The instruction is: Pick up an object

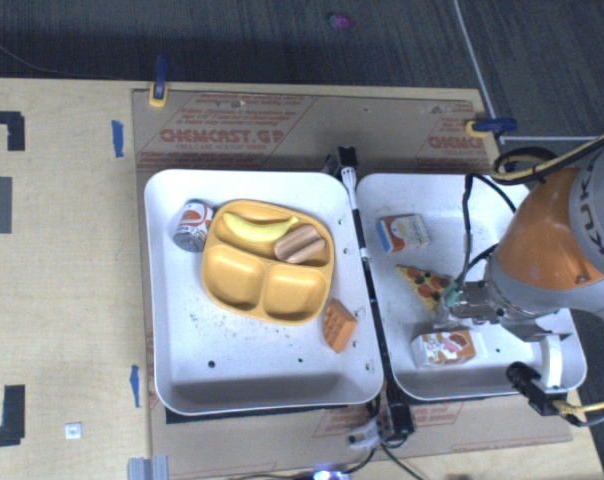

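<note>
- Worktop: carries two shallow white bins side by side on a brown sheet.
- Left bin: holds a yellow divided tray with a banana and a sausage in its far compartments.
- A can lies against the tray's left edge; an orange block lies just beside its near right corner.
- Right bin: holds a small carton, a pizza slice and a packet.
- Arm: reaches over the right bin; gripper sits between pizza slice and packet.

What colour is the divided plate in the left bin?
Yellow; the divided plate shows clearly in the camera view.
</note>
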Available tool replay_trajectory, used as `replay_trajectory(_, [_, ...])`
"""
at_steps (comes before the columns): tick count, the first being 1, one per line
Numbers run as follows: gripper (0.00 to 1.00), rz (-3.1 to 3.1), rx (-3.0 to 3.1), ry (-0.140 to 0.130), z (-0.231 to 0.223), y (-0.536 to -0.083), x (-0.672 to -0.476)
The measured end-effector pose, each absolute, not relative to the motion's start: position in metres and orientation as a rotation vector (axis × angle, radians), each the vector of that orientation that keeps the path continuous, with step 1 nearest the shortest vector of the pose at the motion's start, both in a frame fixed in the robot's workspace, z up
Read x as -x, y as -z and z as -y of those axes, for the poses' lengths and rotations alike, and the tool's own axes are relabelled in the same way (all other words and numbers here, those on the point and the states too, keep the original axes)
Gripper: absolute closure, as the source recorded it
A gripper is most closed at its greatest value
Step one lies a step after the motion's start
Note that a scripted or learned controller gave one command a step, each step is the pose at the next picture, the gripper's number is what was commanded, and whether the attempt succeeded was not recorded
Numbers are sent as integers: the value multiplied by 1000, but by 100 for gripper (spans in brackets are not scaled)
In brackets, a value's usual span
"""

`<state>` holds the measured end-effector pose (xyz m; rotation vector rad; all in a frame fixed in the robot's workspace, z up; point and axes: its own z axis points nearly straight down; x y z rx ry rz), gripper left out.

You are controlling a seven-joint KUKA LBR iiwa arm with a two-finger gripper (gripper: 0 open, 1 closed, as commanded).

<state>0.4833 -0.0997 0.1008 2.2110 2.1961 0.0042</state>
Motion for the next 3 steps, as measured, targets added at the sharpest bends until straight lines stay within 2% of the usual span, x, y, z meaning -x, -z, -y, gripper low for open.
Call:
replay_trajectory(1, [0, -2196, -2211, -4, 100, -101, -483])
replay_trajectory(2, [100, -2194, -2209, -7, 99, -111, -484])
replay_trajectory(3, [0, -2194, -2209, -7, 99, -111, -484])
